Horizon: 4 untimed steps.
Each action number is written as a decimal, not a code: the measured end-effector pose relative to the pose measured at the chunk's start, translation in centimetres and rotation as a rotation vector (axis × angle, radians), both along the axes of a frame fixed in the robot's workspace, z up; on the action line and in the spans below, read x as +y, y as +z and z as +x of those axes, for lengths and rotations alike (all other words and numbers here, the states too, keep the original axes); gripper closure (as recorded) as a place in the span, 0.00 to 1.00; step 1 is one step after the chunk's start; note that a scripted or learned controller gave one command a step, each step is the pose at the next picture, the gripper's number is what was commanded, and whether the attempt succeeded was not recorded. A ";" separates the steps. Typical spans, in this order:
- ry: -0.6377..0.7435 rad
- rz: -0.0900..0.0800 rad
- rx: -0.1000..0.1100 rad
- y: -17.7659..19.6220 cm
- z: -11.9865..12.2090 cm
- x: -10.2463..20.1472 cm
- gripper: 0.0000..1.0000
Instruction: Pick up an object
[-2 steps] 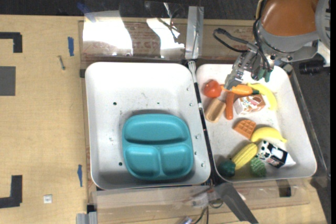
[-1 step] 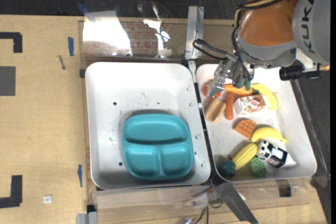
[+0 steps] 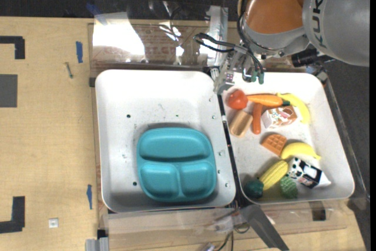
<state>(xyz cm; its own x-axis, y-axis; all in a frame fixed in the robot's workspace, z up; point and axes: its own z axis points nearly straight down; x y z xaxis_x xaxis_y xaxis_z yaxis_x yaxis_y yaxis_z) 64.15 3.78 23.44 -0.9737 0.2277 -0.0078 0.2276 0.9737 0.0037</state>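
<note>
You had the gripper (image 3: 230, 74) poised above the tomato (image 3: 237, 99), approach stage; jaw state I couldn't tell. Next move: descend squarely onto it.

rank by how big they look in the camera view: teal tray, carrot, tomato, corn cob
Largest to smallest:
1. teal tray, far bigger than the rest
2. carrot
3. corn cob, close to the carrot in length, so that pair is unsure
4. tomato, smallest
</note>
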 end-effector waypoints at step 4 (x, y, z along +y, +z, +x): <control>0.499 -0.005 -0.004 5.8 2.7 -4.7 1.00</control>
